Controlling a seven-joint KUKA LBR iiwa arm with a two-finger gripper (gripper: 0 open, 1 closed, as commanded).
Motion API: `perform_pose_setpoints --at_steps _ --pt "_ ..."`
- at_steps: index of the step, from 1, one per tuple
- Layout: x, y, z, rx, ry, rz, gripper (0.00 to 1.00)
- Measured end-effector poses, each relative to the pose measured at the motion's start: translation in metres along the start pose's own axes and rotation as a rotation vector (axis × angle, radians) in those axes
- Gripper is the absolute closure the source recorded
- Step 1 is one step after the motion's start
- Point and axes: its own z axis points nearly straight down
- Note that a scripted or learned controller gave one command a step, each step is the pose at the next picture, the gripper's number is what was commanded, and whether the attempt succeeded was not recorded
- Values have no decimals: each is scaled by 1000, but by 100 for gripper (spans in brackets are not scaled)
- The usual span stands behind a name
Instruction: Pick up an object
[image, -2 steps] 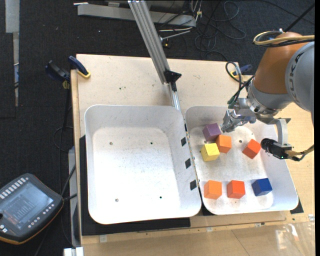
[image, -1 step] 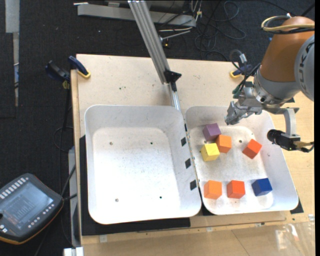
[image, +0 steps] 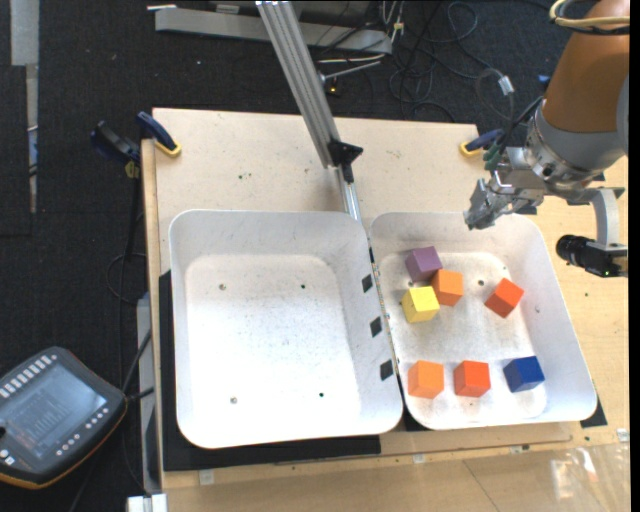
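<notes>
Your tool (image: 487, 212) hangs over the far rim of the right bin (image: 560, 330), near its upper right corner, and you cannot tell from this angle how it is set; nothing shows in its grasp. The grey arm (image: 585, 90) with its orange band comes in from the right edge above it.

In the right bin you have seven cubes. A purple cube (image: 423, 262) sits nearest the far side, with an orange cube (image: 449, 287) just beside it and a yellow cube (image: 420, 303) touching or almost touching that orange one. A red-orange cube (image: 504, 297) lies apart to the right, turned at an angle. Along the near side stand three in a row: an orange cube (image: 426, 379), a red-orange cube (image: 472, 379) and a blue cube (image: 523, 373).

The left bin (image: 190, 300) adjoins the right one on the tabletop (image: 250, 160). A handheld pendant (image: 50, 415) lies off the tabletop at lower left.
</notes>
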Motion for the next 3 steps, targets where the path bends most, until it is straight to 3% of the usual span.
perform_pose_setpoints --at_steps 1,3 --pt "59 -15 17 9 3 -4 100" --pt "162 -19 35 10 3 -4 100"
